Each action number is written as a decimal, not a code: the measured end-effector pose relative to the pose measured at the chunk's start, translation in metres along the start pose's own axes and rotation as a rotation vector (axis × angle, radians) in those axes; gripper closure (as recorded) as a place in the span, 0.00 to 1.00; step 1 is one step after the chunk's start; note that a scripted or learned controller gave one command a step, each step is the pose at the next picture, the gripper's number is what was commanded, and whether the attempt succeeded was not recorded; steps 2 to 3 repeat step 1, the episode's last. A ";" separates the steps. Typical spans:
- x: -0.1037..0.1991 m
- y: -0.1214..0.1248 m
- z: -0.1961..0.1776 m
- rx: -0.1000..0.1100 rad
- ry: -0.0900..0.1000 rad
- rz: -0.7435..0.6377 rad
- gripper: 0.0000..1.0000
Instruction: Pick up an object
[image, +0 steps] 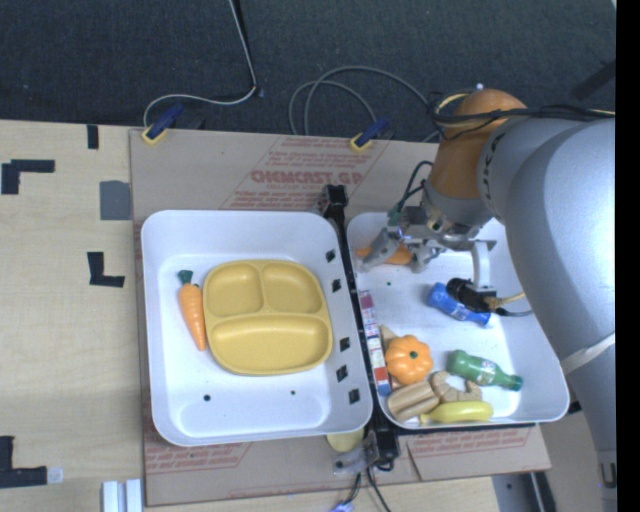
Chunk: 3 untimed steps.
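Two bins (160, 240): plate (268, 315) and carrot (192, 312) left, toys right.

Both white bins (160, 330) look like smooth, faintly glossy moulded plastic. The yellow divided plate (268, 315) has a matt plastic finish, and so does the orange carrot (192, 315) beside it. On the jaws' side, the pumpkin (408, 358) is glossy plastic with a highlight on top; the green bottle (482, 370) and blue object (458, 302) also shine. The bread-coloured pieces (418, 397) look matt. The brown sheet (240, 170) under the bins appears to be rough printed cardboard. The desk (60, 330) shows pale, matt wood grain. The arm (560, 210) is smooth grey, satin-finished.
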<state>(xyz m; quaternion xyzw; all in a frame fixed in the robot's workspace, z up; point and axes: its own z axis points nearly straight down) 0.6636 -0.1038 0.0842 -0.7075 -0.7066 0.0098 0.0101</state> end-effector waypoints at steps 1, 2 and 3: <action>0.002 0.000 0.000 -0.001 -0.004 0.003 0.00; 0.002 0.000 0.000 -0.001 -0.004 0.003 0.00; 0.002 0.000 0.000 -0.001 -0.004 0.003 0.00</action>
